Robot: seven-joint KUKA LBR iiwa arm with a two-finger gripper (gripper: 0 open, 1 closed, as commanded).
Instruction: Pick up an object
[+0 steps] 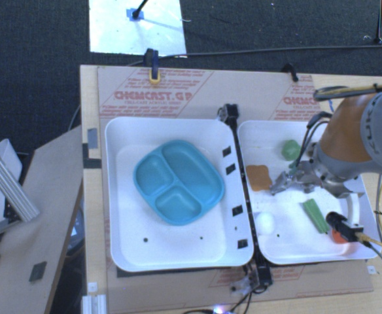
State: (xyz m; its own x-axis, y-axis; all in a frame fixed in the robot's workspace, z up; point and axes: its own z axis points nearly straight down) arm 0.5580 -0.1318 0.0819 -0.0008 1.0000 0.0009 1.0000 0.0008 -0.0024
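While the hand (284,183) hangs low in the right bin (269,250), its grip unreadable, a brown piece (258,177) lies just at its 9 o'clock; a green ball (290,150) sits at 12, a green stick (315,215) at 4.

Dark carpet floor (34,38) surrounds a wooden bench (197,84) covered with a printed protective sheet. A white square panel (137,17) lies on the carpet behind it. A lower tan side table (44,208) stands left, beside an aluminium rail (8,185).
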